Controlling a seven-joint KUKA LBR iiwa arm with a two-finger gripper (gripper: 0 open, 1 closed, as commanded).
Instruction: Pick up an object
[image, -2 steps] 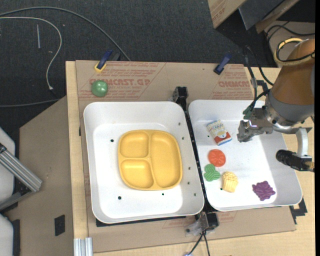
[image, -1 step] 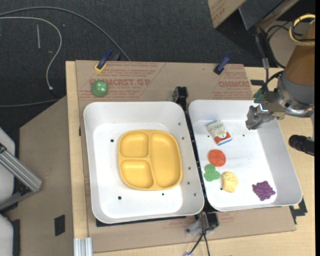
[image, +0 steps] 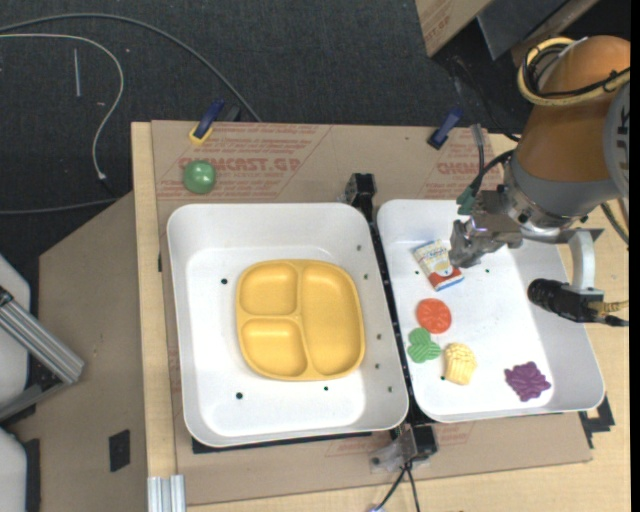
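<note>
The right bin (image: 560, 345) holds several small items. A small white carton (image: 434, 264) with blue and red print lies near its back left. In front of it lie a red-orange round piece (image: 433, 316), a green leafy piece (image: 423, 347), a yellow corn cob (image: 459, 362) and a purple grape bunch (image: 527, 379). My gripper (image: 468, 246) hangs low over the bin, right at the carton's right edge and partly overlapping it. I see nothing lifted off the bin floor.
The left bin (image: 200, 300) carries a yellow divided plate (image: 299, 319). A green ball (image: 199, 177) rests on the cardboard behind that bin. Blue clamps (image: 207, 122) hold the board's back edge. A black fitting (image: 562, 298) juts in at the right.
</note>
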